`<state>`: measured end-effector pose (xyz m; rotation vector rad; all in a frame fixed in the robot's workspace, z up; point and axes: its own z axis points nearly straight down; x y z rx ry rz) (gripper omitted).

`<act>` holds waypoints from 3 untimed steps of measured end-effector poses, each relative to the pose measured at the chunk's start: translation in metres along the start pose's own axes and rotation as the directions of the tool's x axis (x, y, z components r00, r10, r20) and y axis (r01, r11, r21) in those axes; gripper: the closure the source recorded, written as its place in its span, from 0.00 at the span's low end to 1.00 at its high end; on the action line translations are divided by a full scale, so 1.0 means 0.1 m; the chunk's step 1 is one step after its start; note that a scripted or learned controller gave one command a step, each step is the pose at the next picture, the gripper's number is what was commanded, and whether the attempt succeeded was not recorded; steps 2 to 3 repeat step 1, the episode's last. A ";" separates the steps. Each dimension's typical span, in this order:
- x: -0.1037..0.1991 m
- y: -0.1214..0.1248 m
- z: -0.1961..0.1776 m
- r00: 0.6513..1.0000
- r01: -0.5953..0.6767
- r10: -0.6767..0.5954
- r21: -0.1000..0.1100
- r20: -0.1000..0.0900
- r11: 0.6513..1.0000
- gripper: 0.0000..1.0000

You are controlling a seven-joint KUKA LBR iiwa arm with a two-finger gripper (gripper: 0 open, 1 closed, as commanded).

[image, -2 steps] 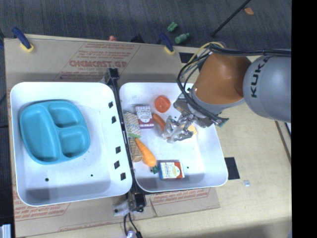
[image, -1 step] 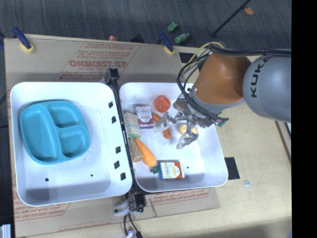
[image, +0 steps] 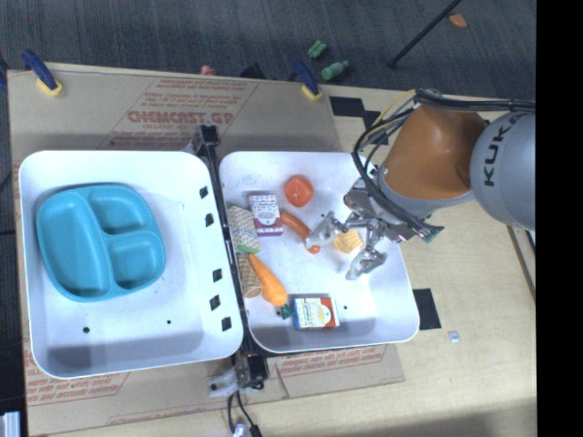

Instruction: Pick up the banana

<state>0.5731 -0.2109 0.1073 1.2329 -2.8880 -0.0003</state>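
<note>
A pale yellow piece, which I take for the banana, lies in the right bin near its right wall. My gripper hangs low over it, open. One finger stands at the piece's upper left, the other at its lower right, so the piece sits in the gap between them. I cannot tell whether either finger touches it. The orange-banded wrist covers the bin's upper right corner.
The right bin also holds a red tomato, a small box, a red-orange stick, a ridged cracker, a carrot and a juice carton. In the left bin lies a blue divided tray.
</note>
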 end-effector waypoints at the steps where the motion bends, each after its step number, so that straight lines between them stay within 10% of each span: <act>1: -0.20 0.10 0.15 0.914 0.405 -0.405 0.000 0.001 0.914 0.00; 3: -0.20 0.10 0.15 0.914 0.405 -0.405 0.000 0.001 0.914 0.00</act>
